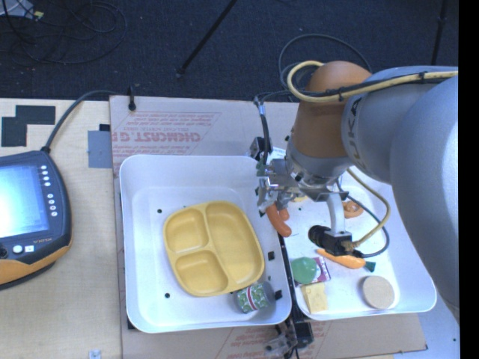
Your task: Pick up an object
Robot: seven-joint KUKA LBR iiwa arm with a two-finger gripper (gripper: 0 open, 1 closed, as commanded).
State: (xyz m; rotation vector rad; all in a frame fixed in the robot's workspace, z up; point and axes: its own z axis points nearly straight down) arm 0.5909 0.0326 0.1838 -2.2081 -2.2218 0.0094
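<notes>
You can see the two-finger gripper (278, 209) closed on a small orange-red sausage-shaped toy (279, 220) above the bins' shared edge, so only lifting clear seems left.

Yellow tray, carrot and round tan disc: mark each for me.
Yellow tray (213, 247), camera view, centre divider.
Carrot (343, 259), camera view, mid-body.
Round tan disc (378, 292), camera view, top face.
</notes>
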